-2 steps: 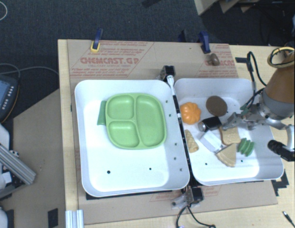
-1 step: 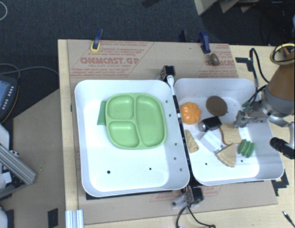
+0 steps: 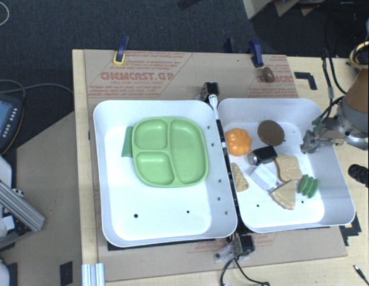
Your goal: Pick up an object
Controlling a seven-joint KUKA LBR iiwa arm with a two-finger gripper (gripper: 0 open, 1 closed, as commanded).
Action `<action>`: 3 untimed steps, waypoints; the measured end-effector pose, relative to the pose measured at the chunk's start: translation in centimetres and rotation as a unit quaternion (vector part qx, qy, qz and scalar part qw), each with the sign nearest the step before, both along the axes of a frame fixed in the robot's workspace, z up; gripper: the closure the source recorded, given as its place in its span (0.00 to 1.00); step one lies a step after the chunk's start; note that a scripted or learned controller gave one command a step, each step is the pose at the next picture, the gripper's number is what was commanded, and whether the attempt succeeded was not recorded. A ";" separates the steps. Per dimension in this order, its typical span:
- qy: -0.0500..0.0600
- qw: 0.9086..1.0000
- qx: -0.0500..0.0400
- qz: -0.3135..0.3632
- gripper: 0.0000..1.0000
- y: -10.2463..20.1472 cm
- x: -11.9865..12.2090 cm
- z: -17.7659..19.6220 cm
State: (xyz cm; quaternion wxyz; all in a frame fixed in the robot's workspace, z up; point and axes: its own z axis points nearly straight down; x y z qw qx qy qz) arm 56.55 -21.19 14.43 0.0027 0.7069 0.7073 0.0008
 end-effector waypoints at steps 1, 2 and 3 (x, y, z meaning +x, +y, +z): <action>-0.001 1.000 0.000 0.000 1.00 -0.1 0.5 4.4; 0.000 1.000 0.000 0.000 1.00 -0.1 0.6 8.2; 0.004 1.000 0.002 0.001 1.00 3.9 -1.9 7.4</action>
